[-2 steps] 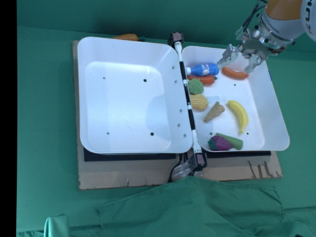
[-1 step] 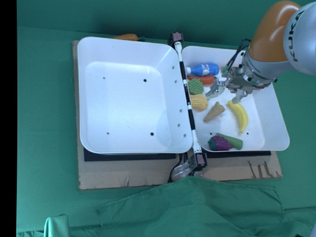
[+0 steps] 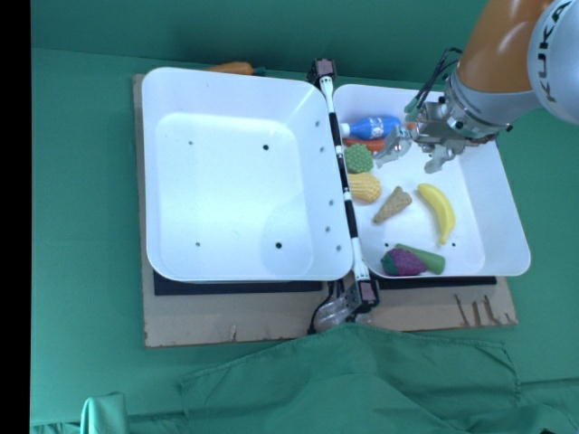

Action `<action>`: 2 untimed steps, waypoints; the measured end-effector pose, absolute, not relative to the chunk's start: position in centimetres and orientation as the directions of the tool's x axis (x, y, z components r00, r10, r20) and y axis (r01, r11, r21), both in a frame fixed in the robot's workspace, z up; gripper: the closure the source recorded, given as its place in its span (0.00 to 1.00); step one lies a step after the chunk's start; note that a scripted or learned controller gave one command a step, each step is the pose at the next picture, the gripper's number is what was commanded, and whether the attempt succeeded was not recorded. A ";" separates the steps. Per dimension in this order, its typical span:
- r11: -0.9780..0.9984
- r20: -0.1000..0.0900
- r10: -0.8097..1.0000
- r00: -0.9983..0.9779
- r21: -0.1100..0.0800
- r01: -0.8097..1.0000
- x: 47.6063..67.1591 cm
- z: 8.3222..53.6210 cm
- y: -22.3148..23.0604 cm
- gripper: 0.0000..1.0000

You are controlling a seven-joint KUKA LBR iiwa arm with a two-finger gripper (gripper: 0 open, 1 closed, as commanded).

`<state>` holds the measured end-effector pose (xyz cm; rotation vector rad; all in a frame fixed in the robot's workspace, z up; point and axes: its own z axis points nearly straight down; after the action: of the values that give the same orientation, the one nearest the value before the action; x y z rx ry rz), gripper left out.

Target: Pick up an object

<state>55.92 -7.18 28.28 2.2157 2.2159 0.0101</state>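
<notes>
The right bin (image 3: 507, 242) holds several toy foods: a blue bottle (image 3: 369, 127) over an orange-red piece (image 3: 360, 142), a green bumpy fruit (image 3: 358, 158), a yellow corn piece (image 3: 365, 187), a tan cone (image 3: 393, 205), a yellow banana (image 3: 437, 210), purple grapes (image 3: 402, 262) and a green cucumber (image 3: 425, 258). My gripper (image 3: 417, 152) hangs over the bin's upper middle, just right of the bottle, its fingers (image 3: 393, 146) spread open with nothing between them.
The left bin (image 3: 181, 98) stands beside the right one, split from it by a black-and-white divider rail (image 3: 342, 179). An orange toy (image 3: 232, 67) lies behind the left bin on the cardboard. Green cloth bunches at the front.
</notes>
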 end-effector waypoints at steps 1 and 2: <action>-0.006 -0.003 1.000 0.006 0.013 1.000 56.0 29.3 -7.4 1.00; -0.010 -0.001 1.000 0.010 -0.004 1.000 53.1 21.7 -14.0 1.00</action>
<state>53.08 -14.03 21.67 2.2342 2.2118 -0.0065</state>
